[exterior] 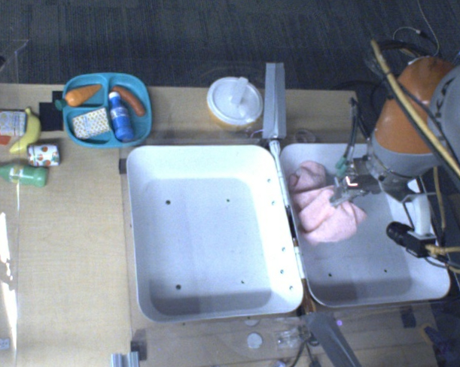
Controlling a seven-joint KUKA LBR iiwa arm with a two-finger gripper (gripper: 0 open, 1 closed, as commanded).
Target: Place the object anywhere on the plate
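While the left bin lies bare of any plate I can make out, the pink object slumps in the right bin, directly under the gripper, lengthwise up-bench; whether it's pinched, I can't tell.

Up at the bench's far left corner sat a blue divided tray with toy food in its compartments; just off its left side lay a yellow banana, a small carton, a little can and a green bottle; along the far edge, a white lidded cup; the left bin lay beside it all.
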